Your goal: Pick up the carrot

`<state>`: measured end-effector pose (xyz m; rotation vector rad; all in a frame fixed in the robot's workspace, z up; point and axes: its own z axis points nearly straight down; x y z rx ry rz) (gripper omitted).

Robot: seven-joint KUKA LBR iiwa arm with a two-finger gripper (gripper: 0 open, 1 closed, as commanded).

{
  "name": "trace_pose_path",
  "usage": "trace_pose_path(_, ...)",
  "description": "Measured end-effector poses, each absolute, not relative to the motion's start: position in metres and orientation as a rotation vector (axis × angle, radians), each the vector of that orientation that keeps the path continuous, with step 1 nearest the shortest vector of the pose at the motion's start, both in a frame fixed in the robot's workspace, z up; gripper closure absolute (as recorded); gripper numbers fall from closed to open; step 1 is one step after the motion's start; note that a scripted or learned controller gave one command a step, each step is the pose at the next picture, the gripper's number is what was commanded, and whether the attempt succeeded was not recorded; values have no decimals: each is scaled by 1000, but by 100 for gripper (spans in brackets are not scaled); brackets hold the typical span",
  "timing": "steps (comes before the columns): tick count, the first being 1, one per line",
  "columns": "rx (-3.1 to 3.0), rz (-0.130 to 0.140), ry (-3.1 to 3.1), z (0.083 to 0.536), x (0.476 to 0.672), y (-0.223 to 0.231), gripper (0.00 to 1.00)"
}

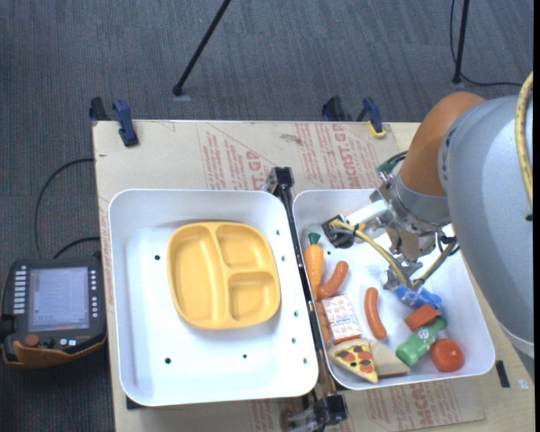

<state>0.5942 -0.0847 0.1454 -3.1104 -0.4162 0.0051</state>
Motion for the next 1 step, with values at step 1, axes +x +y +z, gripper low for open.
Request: trace_pose_path(1,-3085,7,-571,87,584,-120,0)
